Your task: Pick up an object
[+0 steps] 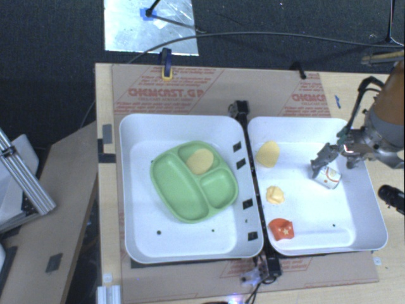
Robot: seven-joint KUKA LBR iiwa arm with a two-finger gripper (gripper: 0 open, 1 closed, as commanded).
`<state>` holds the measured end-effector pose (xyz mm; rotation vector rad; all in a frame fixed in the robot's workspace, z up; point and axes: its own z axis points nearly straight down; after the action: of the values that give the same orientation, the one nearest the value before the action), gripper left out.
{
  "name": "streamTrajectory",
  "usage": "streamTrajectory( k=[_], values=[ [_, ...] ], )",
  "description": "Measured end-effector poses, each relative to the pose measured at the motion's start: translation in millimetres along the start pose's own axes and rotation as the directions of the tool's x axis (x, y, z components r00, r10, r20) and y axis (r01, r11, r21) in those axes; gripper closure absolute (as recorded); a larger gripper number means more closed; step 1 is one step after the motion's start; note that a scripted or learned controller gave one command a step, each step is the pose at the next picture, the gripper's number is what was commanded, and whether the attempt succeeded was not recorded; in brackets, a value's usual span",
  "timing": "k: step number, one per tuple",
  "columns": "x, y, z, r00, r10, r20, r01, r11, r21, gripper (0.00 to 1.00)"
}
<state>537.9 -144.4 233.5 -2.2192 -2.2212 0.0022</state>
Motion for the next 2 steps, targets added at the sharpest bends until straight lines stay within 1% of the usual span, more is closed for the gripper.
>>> streamTrajectory(
  k=[1,2],
  values=[
    [-0.7,-9.3,48.4,1.0,0.0,0.0,0.0,1.0,0.0,0.0],
    [4.1,-11.3,110.3,1.0,0.0,-0.001,0.0,1.0,0.001,0.0]
  ],
)
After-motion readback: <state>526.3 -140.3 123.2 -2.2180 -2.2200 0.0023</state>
